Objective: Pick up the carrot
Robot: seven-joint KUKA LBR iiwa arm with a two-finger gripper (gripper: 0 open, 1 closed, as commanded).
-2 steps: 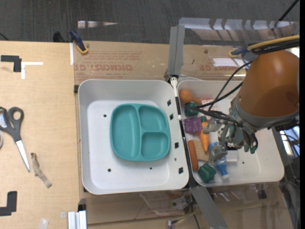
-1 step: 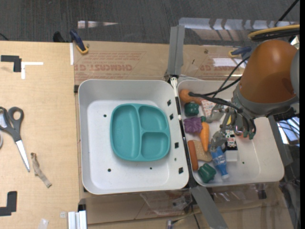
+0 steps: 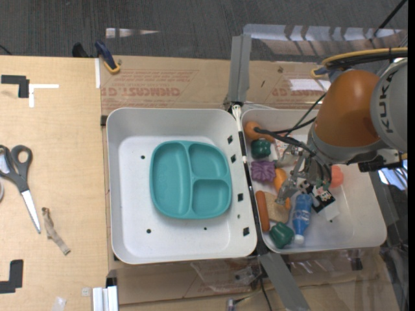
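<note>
You had the gripper (image 3: 293, 185) low in the right bin (image 3: 353, 235), over a crowded heap, and whether it was open or closed could not be told. The carrot (image 3: 249, 130) seemed to lie at that bin's far left corner, just beyond a green toy (image 3: 260, 149), apart from the tool. A grab here risked taking the blue bottle (image 3: 301, 215) or purple piece (image 3: 263, 171) instead.

The carrot (image 3: 250, 130) is a small orange toy lying in the right bin's far left corner, close against the dividing wall, just above a dark green vegetable, its lower end partly hidden.
</note>
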